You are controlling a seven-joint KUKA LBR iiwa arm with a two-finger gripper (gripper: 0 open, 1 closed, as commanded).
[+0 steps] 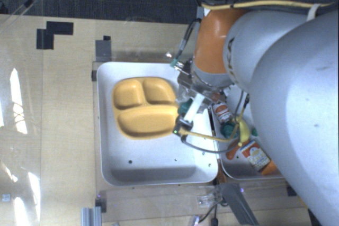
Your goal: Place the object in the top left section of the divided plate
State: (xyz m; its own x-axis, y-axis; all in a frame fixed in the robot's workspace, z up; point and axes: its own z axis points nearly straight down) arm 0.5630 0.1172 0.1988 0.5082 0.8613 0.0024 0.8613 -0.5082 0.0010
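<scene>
1. The bench holds two white bins side by side.
2. A yellow divided plate lies flat in the left bin. It sits in the far half of the bin, closer to the left wall than to the right one.
3. The plate has three parts: two small ones at the far side and one big one at the near side. The top left section is the small part on the left.
4. The big grey arm with its orange band comes in from the right. It hangs over the wall between the two bins.
5. The gripper is over the left bin, just beside the right edge of the plate.
6. I cannot tell if the gripper is holding anything or is let go. A small green bit there may just be part of it.
7. In the right bin a small bottle with a red label lies near the gripper. An orange and white thing lies by the near wall. The arm hides the rest of this bin.
8. I cannot tell which thing is the one meant for the plate.
</scene>
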